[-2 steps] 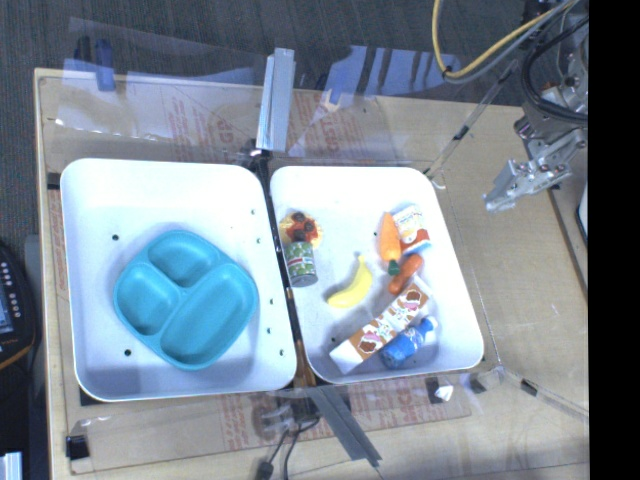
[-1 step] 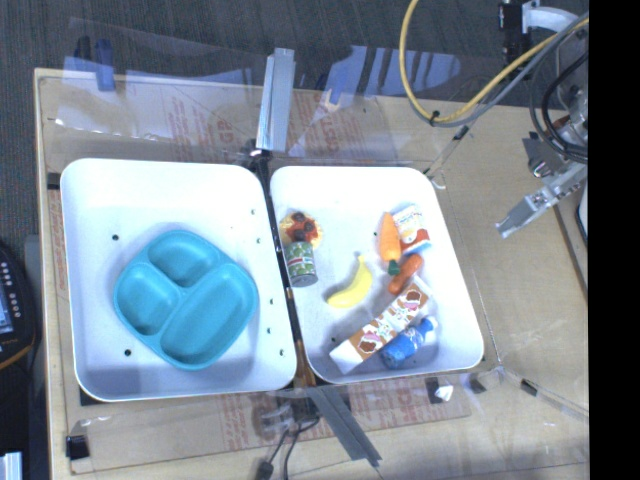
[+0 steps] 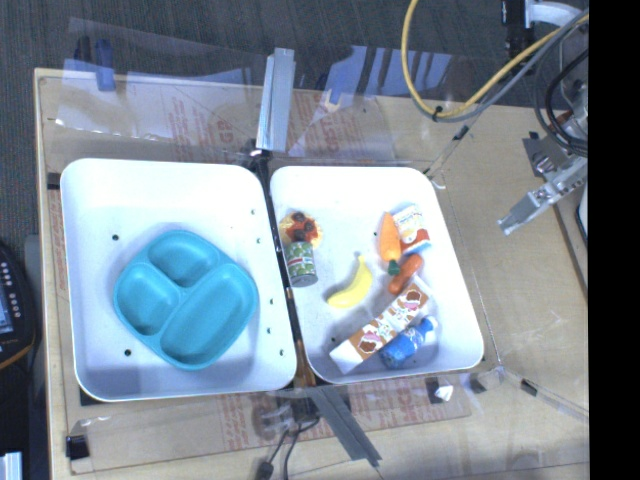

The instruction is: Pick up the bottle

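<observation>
Two white bins are seen side by side on the bench [image 3: 510, 308]. In the left bin [image 3: 90, 198] a blue divided plate [image 3: 185, 296] is laid. In the right bin [image 3: 350, 183] the bottle [image 3: 409, 343], blue and lying on its side, is found near the front right corner, just beside a long printed box [image 3: 382, 328]. A yellow banana [image 3: 351, 285] is placed near the middle, a small can [image 3: 300, 264] by the left wall, and an orange carrot-like toy [image 3: 388, 238] towards the right wall. The gripper [image 3: 540, 200] is seen off the bin, over the bench's right edge; whether the jaws are open or closed cannot be told.
</observation>
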